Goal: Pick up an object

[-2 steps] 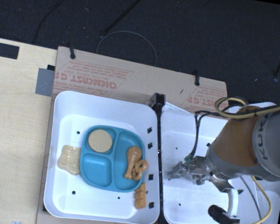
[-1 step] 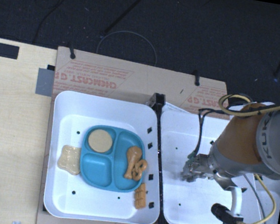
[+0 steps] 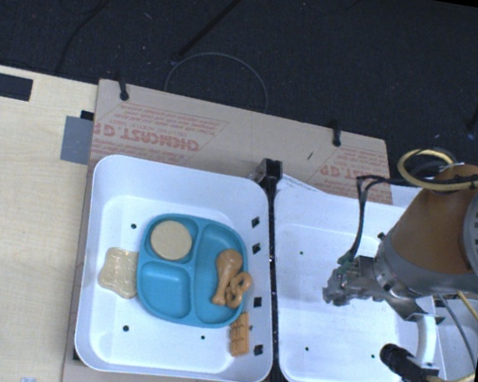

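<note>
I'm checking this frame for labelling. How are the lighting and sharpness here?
Camera view: the left bin and right bin are evenly lit, bright white without glare; the blue divided plate is sharp enough to show its compartments; the gripper reads soft and dark, its details hard to make out; the floor behind is nearly black.

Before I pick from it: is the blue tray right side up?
Yes. The tray shows its open compartments facing up, with food in two.
</note>
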Robot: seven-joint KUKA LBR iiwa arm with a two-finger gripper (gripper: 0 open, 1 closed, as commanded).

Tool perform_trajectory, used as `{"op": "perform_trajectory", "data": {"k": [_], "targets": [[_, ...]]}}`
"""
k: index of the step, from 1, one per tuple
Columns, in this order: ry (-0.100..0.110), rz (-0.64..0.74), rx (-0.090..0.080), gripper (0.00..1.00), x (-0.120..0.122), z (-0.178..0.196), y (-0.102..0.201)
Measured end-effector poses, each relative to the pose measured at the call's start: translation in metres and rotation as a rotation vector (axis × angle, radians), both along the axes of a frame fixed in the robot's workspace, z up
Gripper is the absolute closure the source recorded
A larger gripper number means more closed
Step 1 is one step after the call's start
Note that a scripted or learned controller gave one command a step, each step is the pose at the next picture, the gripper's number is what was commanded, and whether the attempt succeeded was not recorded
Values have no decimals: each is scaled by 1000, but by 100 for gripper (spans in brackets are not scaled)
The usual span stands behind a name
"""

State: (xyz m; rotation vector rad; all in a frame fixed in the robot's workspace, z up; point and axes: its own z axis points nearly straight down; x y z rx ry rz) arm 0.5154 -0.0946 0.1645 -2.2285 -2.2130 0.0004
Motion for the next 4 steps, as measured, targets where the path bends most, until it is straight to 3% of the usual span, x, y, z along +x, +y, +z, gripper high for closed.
{"op": "perform_trajectory", "data": {"k": [1, 2, 4], "targets": [[-3, 7, -1, 100, 1, 52, -1], [0, 12, 2, 100, 2, 64, 54], [3, 10, 0, 100, 16, 55, 155]]}}
